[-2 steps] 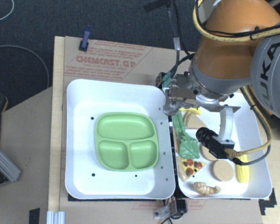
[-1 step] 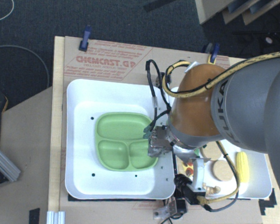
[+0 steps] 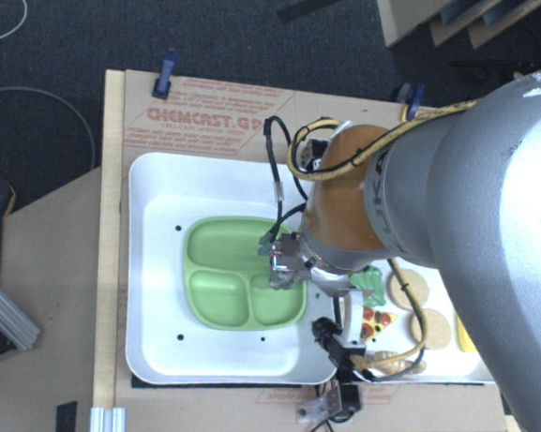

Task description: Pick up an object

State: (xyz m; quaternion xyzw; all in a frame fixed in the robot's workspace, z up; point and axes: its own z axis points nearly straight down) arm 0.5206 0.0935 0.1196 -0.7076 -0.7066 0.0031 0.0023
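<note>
A light green divided plate (image 3: 223,272) lies in the left white bin (image 3: 150,247), filling its middle. My gripper (image 3: 281,261) hangs low over the plate's right edge, near where its compartments meet. The wrist's orange band (image 3: 347,203) sits just above and to the right of it. The bulky grey arm (image 3: 499,183) covers much of the right bin. Nothing can be seen held in the gripper, and its tip is small and dark against the plate.
In the right bin, beside the arm, lie two tan round discs (image 3: 413,289), a small green piece (image 3: 371,283) and a red and yellow item (image 3: 375,320). Cables (image 3: 277,164) loop off the wrist over the left bin's far side. A cardboard sheet (image 3: 204,111) underlies both bins.
</note>
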